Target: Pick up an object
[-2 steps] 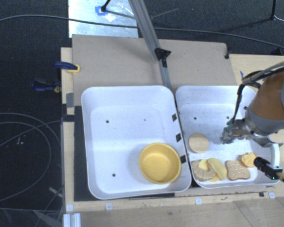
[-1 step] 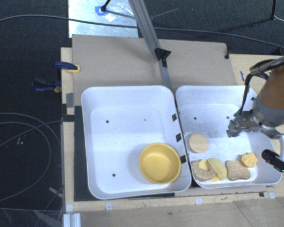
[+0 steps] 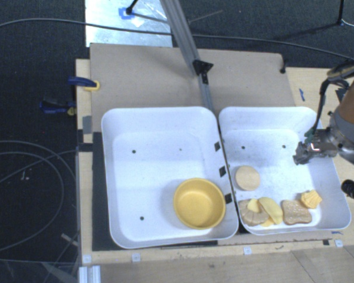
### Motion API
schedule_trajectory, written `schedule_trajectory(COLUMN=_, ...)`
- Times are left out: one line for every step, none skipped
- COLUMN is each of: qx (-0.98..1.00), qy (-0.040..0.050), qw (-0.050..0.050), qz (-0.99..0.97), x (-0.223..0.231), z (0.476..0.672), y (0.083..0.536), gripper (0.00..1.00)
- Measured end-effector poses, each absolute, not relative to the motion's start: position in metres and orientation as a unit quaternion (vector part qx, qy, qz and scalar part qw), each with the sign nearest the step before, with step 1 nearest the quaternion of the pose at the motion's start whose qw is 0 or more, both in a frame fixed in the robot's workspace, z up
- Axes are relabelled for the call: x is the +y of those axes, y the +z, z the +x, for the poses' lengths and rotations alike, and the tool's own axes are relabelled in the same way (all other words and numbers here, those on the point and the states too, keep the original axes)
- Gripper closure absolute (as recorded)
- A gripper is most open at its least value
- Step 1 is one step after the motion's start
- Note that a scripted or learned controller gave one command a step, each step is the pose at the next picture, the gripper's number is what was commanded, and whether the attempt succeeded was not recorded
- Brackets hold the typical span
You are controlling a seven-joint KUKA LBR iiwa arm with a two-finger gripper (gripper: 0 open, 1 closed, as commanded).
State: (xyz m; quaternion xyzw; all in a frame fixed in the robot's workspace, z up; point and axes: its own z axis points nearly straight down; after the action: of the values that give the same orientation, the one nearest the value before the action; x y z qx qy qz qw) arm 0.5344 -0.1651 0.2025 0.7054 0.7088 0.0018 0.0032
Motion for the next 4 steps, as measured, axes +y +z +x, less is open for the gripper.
schedule_trajectory(qx=0.709, qy=0.0016, qw=0.003, qz=0.705, x=-0.170, z=0.539, y=0.247, gripper=1.00)
schedule_trajectory(qx=0.711, qy=0.0018, qw=0.000, qz=0.703, x=-0.109, z=0.540, y=0.252, gripper=1.00)
schedule_trajectory(qx=0.711, qy=0.0019, qw=0.000, qz=0.703, x=-0.056, z=0.543, y=0.259, gripper=1.00)
schedule_trajectory(qx=0.711, qy=0.0020, qw=0.000, qz=0.703, x=-0.004, z=0.554, y=0.263, gripper=1.00)
